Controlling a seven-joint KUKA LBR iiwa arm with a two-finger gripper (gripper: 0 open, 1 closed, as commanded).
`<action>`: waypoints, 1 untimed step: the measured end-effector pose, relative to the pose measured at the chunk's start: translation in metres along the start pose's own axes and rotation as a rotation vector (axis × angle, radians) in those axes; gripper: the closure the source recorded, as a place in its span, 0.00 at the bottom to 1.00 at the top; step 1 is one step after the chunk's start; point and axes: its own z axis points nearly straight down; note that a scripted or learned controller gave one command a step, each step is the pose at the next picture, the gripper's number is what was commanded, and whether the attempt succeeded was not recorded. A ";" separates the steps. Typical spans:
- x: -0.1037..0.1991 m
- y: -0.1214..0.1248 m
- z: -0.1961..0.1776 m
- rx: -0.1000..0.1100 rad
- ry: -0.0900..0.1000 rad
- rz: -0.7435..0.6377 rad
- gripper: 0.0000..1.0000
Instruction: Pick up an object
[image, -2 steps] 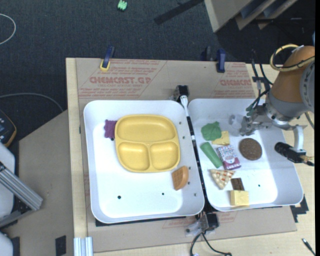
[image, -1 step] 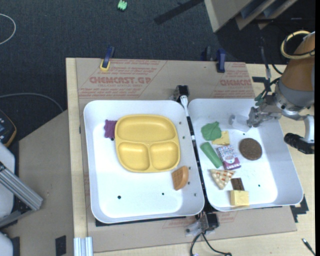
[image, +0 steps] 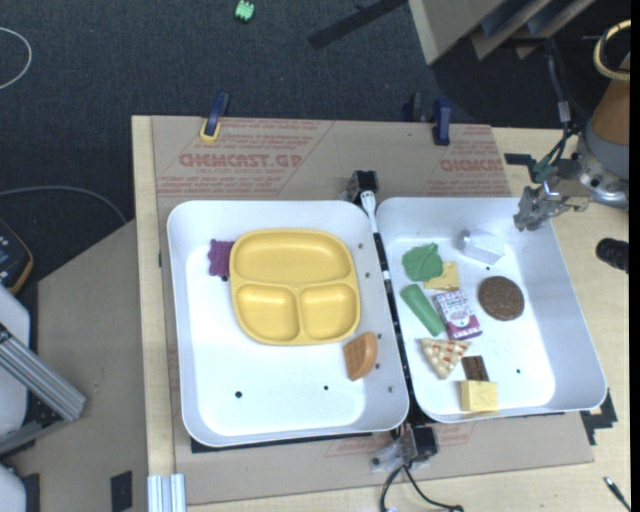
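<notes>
The arm comes in from the upper right of the frame, its grey body and orange band partly cut off by the right edge, and bends down toward the upper right corner of the right bin (image: 560, 330). The gripper (image: 532, 214) hangs over that corner's rim, its small metal parts pointing down and to the left. It is too small and cluttered to tell how far apart its tips stand, and nothing can be seen between them.

The right bin holds the loose items, all lying to the left of and below the gripper. Nearest it is a clear plastic piece (image: 482, 246), in the upper middle of the bin. A brown round cookie (image: 500, 298) lies below that. Toward the bin's left side are a green leaf-shaped piece (image: 422, 262), a yellow cracker (image: 445, 276) just beside it, a green pod (image: 422, 309), and a purple and white packet (image: 460, 313) touching the pod's right side. Lower down sit a pizza slice (image: 441, 353), a dark brown block (image: 474, 367) and a yellow block (image: 480, 396).

The left bin (image: 200, 380) bears a yellow divided tray (image: 295, 285) with three compartments, a purple item (image: 220, 258) peeking out at its left edge, and a bread roll (image: 361, 355) by its lower right corner
</notes>
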 end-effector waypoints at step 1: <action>-0.001 0.001 -0.022 0.004 0.001 0.000 1.00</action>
